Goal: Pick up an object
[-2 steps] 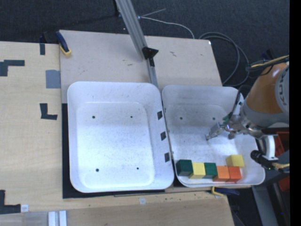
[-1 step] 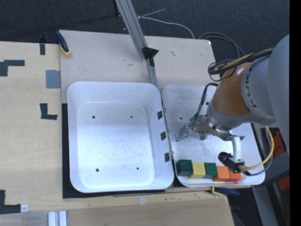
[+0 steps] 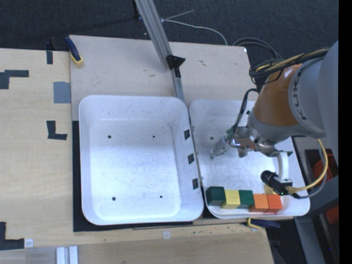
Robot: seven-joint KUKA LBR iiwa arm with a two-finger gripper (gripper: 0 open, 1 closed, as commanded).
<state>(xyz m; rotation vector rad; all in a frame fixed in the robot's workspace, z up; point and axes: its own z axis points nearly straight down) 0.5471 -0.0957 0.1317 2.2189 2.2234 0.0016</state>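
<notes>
A row of small blocks lies along the front wall of the right bin [image 3: 209,111]: a dark green block [image 3: 215,194], a yellow block [image 3: 232,198], another green block [image 3: 246,198], an orange block [image 3: 260,202] and a red-orange block [image 3: 274,202]. My gripper [image 3: 229,149] hangs over the middle of the right bin, behind the blocks and apart from them. It is open, and nothing sits between its fingers. The grey arm with its orange band [image 3: 275,100] reaches in from the right.
The left bin [image 3: 88,147] stands beside the right one. A slanted metal pole [image 3: 157,29] ends at the gap between the bins. A blue and yellow clamp [image 3: 74,51] sits at the bench's back left. Cables [image 3: 264,65] loop at the back right.
</notes>
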